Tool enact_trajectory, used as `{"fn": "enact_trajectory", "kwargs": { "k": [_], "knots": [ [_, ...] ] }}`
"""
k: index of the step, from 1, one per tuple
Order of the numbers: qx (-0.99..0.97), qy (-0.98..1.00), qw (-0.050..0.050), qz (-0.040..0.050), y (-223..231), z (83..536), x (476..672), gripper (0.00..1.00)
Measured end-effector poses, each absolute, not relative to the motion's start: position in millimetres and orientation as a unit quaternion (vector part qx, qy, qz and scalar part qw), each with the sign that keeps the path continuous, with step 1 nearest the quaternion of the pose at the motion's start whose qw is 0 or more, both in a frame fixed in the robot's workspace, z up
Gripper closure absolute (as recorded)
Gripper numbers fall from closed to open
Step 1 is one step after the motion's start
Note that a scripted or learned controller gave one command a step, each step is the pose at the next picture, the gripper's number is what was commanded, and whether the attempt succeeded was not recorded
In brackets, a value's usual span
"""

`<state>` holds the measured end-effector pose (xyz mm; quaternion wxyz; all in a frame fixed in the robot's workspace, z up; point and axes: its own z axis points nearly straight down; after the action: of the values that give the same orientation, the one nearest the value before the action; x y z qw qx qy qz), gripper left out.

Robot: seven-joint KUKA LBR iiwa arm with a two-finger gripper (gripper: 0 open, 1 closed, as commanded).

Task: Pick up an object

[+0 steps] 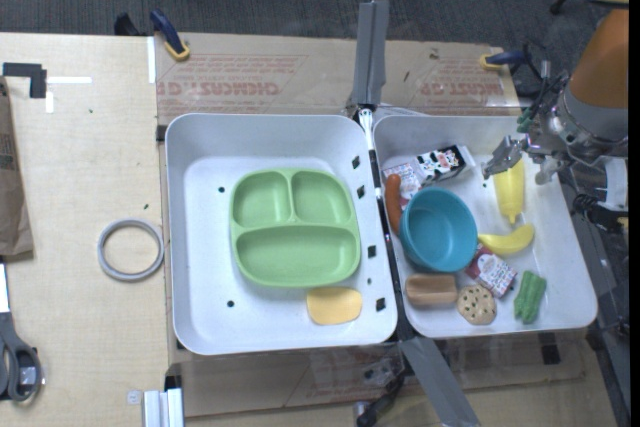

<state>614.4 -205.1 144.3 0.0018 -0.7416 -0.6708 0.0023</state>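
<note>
Many toy foods fill the right bin [572, 245]. The gripper [522, 155], at the frame's right, hangs wide open over a yellow toy corn [510, 193]. It looks light, hard and smooth; grab its middle.

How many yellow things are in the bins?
3. A yellow piece lies in the left bin below the green plate. In the right bin, a banana lies beside the blue bowl, and a corn above it. More may hide.
</note>
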Motion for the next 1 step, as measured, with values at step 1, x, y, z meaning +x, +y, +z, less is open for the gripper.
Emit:
{"fn": "enact_trajectory", "kwargs": {
  "k": [1],
  "knots": [
    [-0.725, -0.689, 0.004, -0.0021, -209.2, 89.2, 636.7, 0.0]
  ]
}}
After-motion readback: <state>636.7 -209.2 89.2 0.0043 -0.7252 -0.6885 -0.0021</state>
